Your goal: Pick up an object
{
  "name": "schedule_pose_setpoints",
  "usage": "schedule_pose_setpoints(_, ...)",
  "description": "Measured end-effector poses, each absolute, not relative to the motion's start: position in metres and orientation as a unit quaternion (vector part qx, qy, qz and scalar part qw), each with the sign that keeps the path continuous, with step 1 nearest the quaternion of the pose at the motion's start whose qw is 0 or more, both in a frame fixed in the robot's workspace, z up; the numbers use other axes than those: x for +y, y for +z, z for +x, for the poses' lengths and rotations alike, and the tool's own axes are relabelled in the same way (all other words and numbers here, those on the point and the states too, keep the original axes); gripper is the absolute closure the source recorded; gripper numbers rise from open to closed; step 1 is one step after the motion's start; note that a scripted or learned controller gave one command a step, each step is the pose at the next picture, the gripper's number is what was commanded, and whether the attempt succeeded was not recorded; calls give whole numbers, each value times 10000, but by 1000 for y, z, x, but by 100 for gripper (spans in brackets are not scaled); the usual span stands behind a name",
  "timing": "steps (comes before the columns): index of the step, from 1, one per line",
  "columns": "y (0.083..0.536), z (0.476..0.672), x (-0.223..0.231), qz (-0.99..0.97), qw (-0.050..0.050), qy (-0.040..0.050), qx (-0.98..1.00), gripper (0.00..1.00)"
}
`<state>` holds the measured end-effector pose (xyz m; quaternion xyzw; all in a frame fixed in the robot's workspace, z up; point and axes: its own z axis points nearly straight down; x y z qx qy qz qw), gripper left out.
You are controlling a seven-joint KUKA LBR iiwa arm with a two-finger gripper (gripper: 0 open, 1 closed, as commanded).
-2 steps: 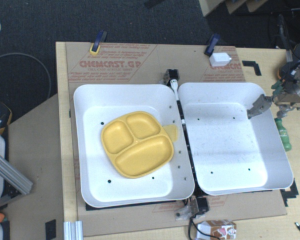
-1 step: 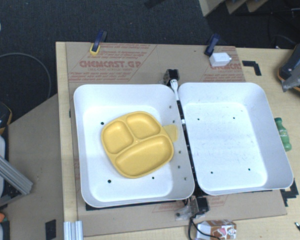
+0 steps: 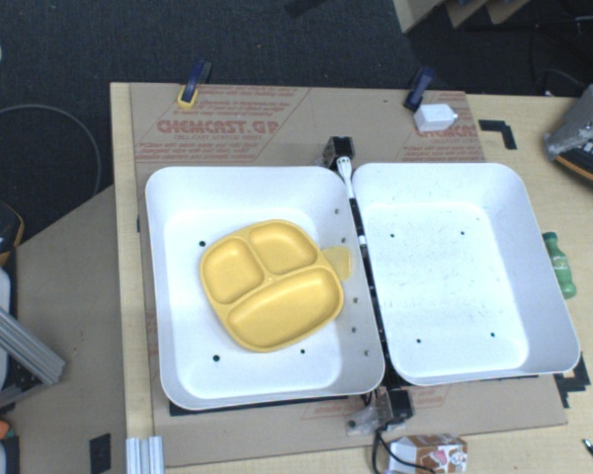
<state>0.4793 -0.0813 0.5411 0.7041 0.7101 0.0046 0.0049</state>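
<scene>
A plywood bench (image 3: pixel 277 126) stamped with red lettering carries two shallow white bins side by side, seen from above at a slant. The left bin (image 3: pixel 178 363) holds the only candidate for the pick: a yellow divided plate (image 3: pixel 270 284) with three compartments, lying flat near the bin's middle and turned slightly askew. A small pale yellow piece (image 3: pixel 337 261) rests just beside the plate's right rim; what it is cannot be told from here. The right bin (image 3: pixel 534 265) shows only dark speckles on its floor. A black strip (image 3: pixel 356 230) runs along the seam between the bins. Smaller items ring the board: a white block (image 3: pixel 435 118) at the far edge, a yellow-tipped clamp (image 3: pixel 191 87) far left, a green object (image 3: pixel 559 265) off the right bin's edge. The state of the gripper cannot be told. By this evidence the pick is not yet done: the plate sits untouched in its bin, with approach, grasp and lift all remaining.
</scene>
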Motion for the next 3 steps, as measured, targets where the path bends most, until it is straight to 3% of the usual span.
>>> schedule_pose_setpoints(1,547,480,-85,7065,34,18,7077,100)
schedule_pose_setpoints(2,421,478,-74,7073,-55,-43,7069,100)
schedule_pose_setpoints(3,298,478,-75,7078,-58,-46,7064,100)
